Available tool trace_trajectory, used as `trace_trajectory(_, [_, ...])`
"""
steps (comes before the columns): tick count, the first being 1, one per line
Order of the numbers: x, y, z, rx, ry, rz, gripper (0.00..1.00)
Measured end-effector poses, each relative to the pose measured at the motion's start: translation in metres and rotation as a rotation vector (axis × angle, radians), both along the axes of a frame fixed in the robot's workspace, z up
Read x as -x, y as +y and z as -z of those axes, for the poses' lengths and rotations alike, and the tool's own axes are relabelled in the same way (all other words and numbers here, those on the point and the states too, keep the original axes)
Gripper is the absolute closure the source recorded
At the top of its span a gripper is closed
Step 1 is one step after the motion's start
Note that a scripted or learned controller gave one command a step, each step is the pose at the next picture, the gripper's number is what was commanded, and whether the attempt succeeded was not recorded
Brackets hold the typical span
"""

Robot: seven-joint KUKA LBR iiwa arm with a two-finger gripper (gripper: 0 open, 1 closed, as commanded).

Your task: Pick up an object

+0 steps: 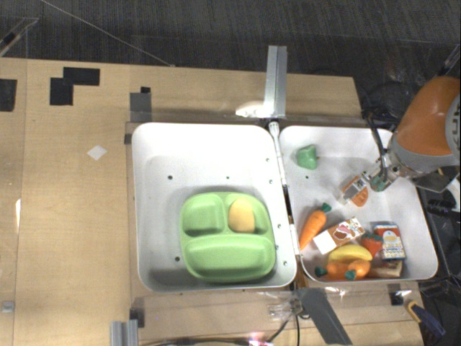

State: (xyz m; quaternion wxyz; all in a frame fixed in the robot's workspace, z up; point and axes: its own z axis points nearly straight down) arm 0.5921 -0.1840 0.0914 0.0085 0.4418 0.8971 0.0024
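Gripper (377,179) low in the right bin (338,139), finger state impossible to tell, small orange-and-white packet (355,189) just beside it on its left, carrot (312,226) farther left and lower

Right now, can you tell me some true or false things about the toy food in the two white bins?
1. A yellow toy food sits in the green tray. True.
2. The green tray is in the right bin. False: it lies in the left bin.
3. The carrot lies in the right bin. True.
4. The small green toy sits on top of the banana. False: it lies alone near the right bin's far side, away from the banana.
5. The end effector is over the left bin. False: it is over the right bin, next to a small orange packet.
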Motion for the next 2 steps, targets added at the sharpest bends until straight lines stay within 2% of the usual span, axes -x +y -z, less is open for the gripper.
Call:
trace_trajectory(1, [-0.003, 0.001, -0.014, -0.001, -0.008, -0.001, 1.0])
trace_trajectory(2, [0.001, 0.069, -0.159, -0.004, 0.008, 0.123, 1.0])
